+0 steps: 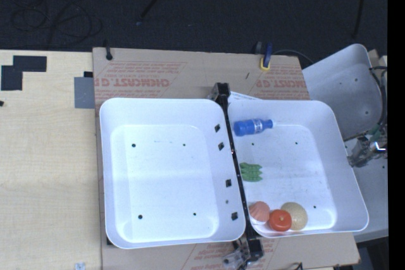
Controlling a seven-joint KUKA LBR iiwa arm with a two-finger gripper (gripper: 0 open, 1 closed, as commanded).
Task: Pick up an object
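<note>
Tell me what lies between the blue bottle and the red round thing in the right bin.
In the camera view, a small green object lies on the bin floor between the blue bottle and the red round thing, near the right bin's left wall.

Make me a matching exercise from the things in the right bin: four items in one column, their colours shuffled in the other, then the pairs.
Things:
1. bottle
2. leafy toy
3. round piece at the near rim
4. ball beside it

Colours:
A. red
B. cream
C. blue
D. green

Pairs: 1-C, 2-D, 3-A, 4-B
</note>
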